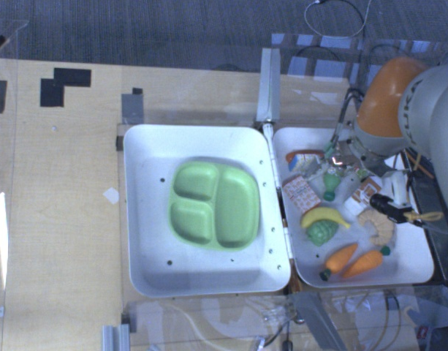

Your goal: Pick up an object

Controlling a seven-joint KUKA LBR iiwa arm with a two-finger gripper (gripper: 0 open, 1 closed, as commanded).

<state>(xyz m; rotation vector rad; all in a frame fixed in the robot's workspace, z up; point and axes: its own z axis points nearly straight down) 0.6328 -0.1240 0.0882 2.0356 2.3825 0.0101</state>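
Gripper (339, 159) sits low in the right bin (422, 268).
Its grip cannot be told; a banana (322, 216) and carrots (364, 262) lie near.

The right bin (422, 270) is crowded: a curved yellow banana (322, 216) lies near its middle, touching the knobbly green vegetable (322, 232) just on its near side. Toward the near wall, the left carrot (340, 257) and the right carrot (365, 263) lie side by side, both orange and slanted alike. Farther back a small green bottle (330, 186) sits among flat packets, with a red-and-white packet (299, 192) by the view's left wall and a red-brown packet (302, 156) in the far-left corner.
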